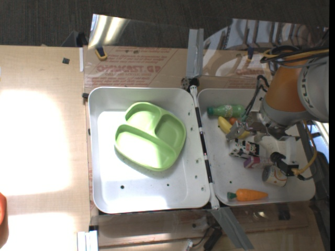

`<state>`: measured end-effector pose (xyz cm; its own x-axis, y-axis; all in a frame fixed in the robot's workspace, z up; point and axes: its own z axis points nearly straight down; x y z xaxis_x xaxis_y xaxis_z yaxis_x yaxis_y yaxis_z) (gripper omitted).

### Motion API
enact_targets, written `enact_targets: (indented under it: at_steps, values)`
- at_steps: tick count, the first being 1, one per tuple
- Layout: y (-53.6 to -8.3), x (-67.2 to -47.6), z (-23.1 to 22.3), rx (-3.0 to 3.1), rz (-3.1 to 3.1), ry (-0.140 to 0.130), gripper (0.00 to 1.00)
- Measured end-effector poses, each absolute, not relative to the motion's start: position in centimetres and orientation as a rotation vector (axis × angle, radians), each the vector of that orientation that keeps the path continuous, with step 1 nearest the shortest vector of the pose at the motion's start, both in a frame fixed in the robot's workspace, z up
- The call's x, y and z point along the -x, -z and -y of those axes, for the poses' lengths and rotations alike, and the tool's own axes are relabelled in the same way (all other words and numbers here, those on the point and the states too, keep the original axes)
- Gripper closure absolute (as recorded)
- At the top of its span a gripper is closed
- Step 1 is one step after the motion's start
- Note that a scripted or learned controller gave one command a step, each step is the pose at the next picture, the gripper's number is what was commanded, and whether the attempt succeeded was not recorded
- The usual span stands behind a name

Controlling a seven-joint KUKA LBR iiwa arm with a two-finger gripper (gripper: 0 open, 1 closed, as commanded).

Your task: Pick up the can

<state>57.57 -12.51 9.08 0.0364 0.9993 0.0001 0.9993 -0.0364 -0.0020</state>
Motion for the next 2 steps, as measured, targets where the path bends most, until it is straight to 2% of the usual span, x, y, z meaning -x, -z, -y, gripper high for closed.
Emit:
enact_targets:
  at_steps: [1, 2]
  values:
    - [-8.9, -65.7, 14.9, 2.312, 2.119, -0.011, 0.0]
    - [-9.2, -58.9, 10.9, 2.262, 2.179, -0.002, 0.0]
